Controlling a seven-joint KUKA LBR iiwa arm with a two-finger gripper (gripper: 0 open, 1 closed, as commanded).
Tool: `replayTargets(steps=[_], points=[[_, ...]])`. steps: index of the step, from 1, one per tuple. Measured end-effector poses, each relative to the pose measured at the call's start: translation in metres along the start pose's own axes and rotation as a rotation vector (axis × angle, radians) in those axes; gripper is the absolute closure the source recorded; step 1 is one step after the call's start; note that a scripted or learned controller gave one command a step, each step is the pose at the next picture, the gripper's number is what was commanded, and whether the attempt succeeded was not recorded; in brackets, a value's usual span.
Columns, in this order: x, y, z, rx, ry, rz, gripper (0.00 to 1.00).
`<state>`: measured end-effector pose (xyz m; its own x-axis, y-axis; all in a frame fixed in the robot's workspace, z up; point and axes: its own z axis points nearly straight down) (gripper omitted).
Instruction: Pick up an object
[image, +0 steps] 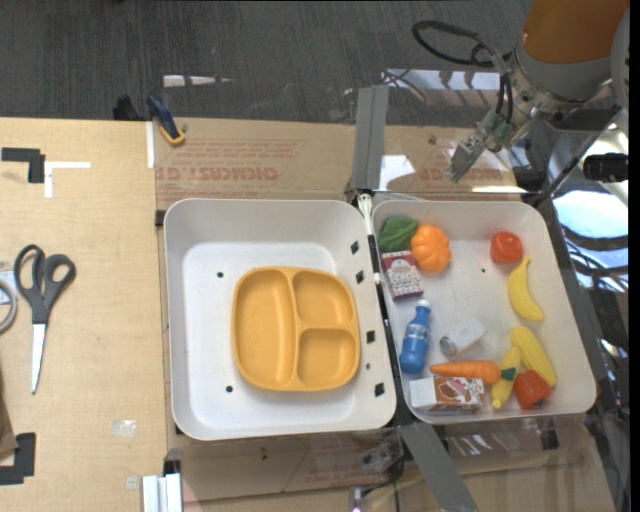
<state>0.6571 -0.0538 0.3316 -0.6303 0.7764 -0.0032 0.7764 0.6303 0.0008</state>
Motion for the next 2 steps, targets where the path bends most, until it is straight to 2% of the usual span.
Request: replayTargets(steps=[1, 2], points=[[0.01, 0.004, -0.022, 0.0, 0.0, 0.134, 1.0], [-0.027, -0.028, -0.047, 0.0, -0.001, -0.16, 1.0]])
